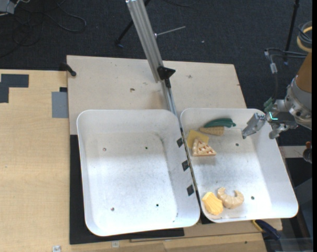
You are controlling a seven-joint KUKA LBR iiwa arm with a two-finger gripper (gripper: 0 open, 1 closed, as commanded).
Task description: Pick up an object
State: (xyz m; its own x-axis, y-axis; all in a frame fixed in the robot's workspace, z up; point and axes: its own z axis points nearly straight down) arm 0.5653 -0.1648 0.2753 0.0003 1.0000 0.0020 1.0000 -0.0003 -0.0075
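The gripper [262, 126] hangs over the right bin's [268, 161] far edge; its jaws look open, holding nothing.

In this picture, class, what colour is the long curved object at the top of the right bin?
Dark green, camera view.

Most of my arm [305, 83] runs off the right edge, so I see just a slice of the orange band and the grey wrist. My pincer [263, 124] shows two fingers over the right bin's [268, 193] far corner, spread with nothing between them, though the tips are too blurred to read finely. The pale curled thing [231, 198] beside the yellow piece [212, 203] is too small to name. The green item [220, 123] partly covers a tan object [213, 131] beneath it.
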